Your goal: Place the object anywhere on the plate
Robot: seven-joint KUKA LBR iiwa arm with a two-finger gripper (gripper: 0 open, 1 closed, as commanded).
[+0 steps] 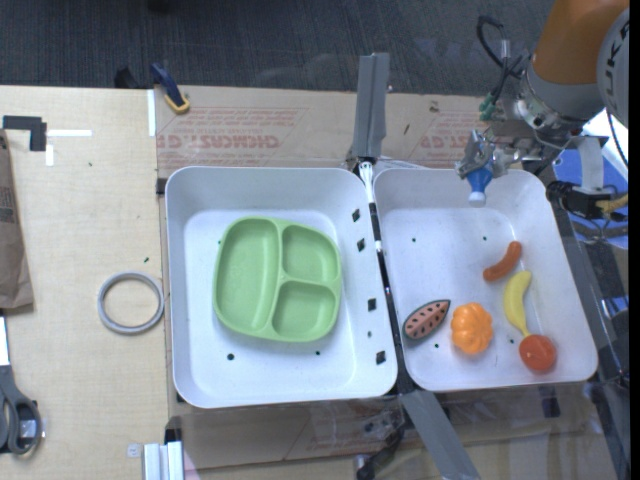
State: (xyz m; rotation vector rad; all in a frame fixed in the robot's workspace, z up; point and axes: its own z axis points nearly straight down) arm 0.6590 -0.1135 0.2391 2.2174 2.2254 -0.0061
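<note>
My end effector (478,180) hangs over the right bin's far edge; I cannot tell its grip. Next I pick food for the green plate (277,279).

Bench (80,218) w/ two white bins (190,298), tape ring (130,301), scissors (18,418).

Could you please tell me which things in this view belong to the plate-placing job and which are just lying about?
Belonging to the job:
green plate in the left bin
sausage, banana, tomato, orange pumpkin and brown slice in the right bin
gripper

Lying about:
tape ring
scissors
blue clamp
</note>
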